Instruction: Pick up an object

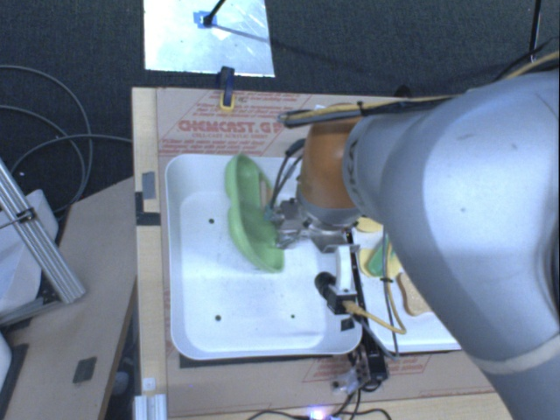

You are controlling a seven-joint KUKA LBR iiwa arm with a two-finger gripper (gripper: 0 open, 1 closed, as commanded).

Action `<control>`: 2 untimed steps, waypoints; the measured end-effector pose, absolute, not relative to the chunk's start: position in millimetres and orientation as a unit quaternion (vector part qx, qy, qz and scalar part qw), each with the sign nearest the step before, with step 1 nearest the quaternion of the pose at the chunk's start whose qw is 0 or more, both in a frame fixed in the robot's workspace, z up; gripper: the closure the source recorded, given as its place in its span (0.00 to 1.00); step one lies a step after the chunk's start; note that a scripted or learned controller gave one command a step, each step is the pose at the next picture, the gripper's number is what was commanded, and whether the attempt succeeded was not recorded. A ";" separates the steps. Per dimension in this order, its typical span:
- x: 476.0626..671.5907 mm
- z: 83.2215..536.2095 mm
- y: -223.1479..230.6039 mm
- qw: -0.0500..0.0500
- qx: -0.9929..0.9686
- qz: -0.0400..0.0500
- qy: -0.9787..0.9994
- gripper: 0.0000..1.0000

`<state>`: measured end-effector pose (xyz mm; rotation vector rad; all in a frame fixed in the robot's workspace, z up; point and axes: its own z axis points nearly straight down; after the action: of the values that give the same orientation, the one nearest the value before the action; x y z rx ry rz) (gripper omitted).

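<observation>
End effector at the green object in the left bin, finger state untellable (wrist blocks contact), so pickup unconfirmed.

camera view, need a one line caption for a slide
KUKA arm reaches from the right over the left white bin, its gripper beside a green object.
</observation>
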<state>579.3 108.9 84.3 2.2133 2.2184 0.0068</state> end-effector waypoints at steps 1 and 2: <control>544.8 136.1 120.0 0.000 0.706 0.001 0.709 1.00; 491.8 86.2 164.4 0.003 0.705 0.004 0.709 1.00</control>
<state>491.8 164.4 86.2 2.2112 2.2233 0.0128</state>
